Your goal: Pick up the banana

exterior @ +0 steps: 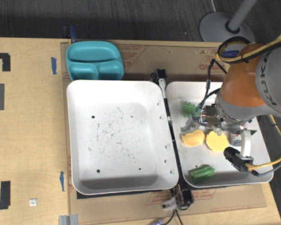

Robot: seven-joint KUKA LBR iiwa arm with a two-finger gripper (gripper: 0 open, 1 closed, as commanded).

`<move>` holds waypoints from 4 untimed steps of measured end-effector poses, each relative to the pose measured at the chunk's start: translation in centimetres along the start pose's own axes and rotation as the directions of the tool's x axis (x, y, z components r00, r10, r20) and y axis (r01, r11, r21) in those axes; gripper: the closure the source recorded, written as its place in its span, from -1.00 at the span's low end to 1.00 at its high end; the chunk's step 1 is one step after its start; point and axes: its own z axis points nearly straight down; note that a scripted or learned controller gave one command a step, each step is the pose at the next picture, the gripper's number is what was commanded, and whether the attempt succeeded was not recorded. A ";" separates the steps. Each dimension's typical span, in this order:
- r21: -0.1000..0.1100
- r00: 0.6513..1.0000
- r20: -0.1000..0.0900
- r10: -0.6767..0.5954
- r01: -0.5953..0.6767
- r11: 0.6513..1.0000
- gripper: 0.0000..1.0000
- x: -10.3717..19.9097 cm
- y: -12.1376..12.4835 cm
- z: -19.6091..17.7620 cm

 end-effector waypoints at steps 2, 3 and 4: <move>0.001 1.000 -0.001 0.016 -0.016 1.000 -1.00 -5.8 -1.4 9.9; -0.002 0.987 0.000 0.163 -0.163 0.987 -1.00 -8.4 0.5 9.9; -0.005 0.987 -0.001 0.163 -0.163 0.987 1.00 -8.4 0.6 8.9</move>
